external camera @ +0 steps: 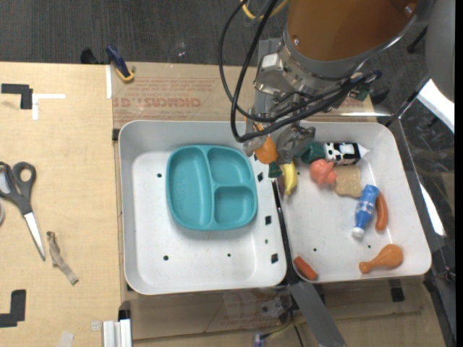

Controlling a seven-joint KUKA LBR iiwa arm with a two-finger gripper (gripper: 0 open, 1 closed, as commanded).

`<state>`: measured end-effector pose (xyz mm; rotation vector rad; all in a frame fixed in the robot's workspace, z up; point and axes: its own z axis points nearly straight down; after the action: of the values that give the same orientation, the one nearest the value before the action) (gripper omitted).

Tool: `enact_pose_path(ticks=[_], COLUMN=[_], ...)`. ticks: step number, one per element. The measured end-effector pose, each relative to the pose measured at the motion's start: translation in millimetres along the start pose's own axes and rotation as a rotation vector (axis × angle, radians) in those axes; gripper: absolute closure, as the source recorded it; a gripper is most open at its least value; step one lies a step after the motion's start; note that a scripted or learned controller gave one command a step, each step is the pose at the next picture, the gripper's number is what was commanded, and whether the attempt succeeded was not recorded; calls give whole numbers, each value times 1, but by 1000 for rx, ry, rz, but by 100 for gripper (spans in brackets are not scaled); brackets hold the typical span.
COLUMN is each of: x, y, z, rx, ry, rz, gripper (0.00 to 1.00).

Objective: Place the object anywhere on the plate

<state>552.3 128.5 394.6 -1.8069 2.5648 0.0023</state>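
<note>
The bench (51, 136) is pale wood and spreads out to the left of the teal plate (212, 186). The grey arm (347, 20), with its broad orange band, fills the space above and to the right of the plate. Its wrist comes down just off the plate's upper right corner. Cables and wrist parts crowd the jaws, so I cannot tell whether they are released or clenched.

The left bin (137, 266) holds the plate, which lies flat toward the back. It has three compartments and none of them has anything in it. The right bin (409, 186) stands to the right of the plate.

A small orange object (266, 151) sits right under the wrist, just beyond the plate's upper right corner, over the line where the two bins meet. I cannot tell whether it is being held or is resting there.

A sheet of cardboard (181, 96) lies behind the plate. A pair of scissors (22, 194) lies well to the plate's left.

Toy foods lie to the right of the plate:
- a yellow banana (289, 179), the nearest
- a cow-patterned carton (341, 152)
- a tan slice of bread (348, 183)
- a blue bottle (365, 208)
- an orange drumstick (382, 259), the farthest, to the lower right
</note>
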Motion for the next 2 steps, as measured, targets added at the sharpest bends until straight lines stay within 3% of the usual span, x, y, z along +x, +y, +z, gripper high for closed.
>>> enact_pose_path(ticks=[1,2], x=[-81,-19], y=[11,-22], z=[69,44], rx=[-2,1], ry=[1,0], rz=[-40,21], gripper=[100,100])
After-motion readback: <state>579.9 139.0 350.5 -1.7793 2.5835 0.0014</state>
